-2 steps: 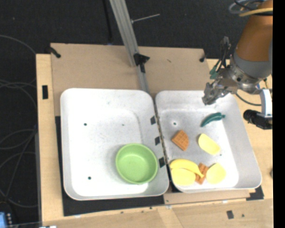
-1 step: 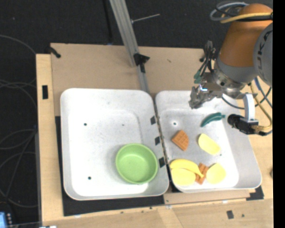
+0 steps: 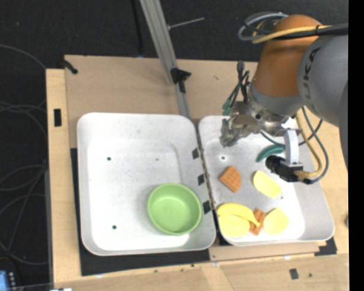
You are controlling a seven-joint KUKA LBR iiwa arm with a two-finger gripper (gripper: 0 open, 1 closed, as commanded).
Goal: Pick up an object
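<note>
Camera view: a smooth green bowl [image 3: 175,208] is sitting at the left bin's [image 3: 109,138] near-right corner, leaving open floor elsewhere. In the right bin [image 3: 315,220], a ridged orange wedge [image 3: 230,179] and rounded yellow pieces [image 3: 267,185] are crowding the front. The gripper [image 3: 229,135] is hovering near the back-left corner; its opening cannot be determined.

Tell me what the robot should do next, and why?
Probably slide the gripper toward the orange waffle-like piece and lower. It hangs over the right bin's bare far corner, and that piece lies nearest, apart from the yellow pieces.
</note>
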